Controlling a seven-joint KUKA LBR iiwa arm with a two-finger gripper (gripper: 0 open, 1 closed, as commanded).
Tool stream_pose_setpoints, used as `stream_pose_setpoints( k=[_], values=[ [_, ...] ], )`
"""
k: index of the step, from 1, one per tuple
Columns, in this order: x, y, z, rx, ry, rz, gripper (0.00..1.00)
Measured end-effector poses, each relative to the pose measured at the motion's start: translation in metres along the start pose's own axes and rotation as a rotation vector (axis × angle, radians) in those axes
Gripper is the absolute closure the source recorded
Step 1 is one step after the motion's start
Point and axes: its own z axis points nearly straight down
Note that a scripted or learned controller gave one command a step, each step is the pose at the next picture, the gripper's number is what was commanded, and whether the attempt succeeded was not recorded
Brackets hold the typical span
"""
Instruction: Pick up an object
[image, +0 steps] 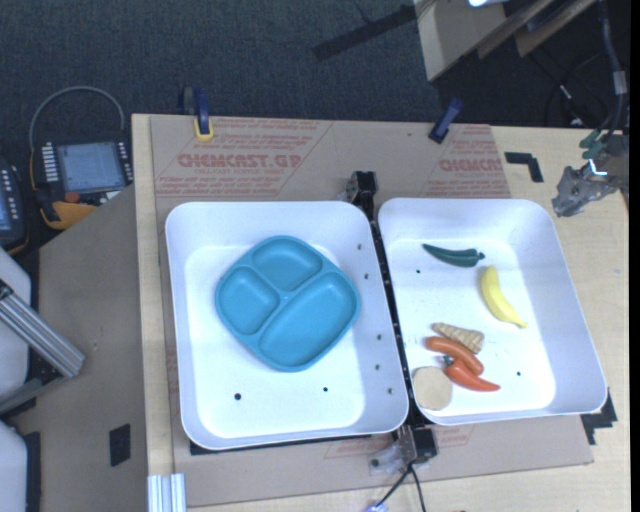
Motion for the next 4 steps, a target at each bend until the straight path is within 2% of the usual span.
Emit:
stream_pose_setpoints(
  k=[1,2,3,4],
  values=[
    [0.042,0.000,0.014,0.009,0.005,-0.003,1.00],
    [0.099,-0.006,0.035,0.011,0.006,-0.005,1.00],
    [0.156,0.000,0.046,0.010,0.005,-0.005,1.00],
    [0.199,-0.009,0.049,0.010,0.004,-0.003,1.00]
  ],
)
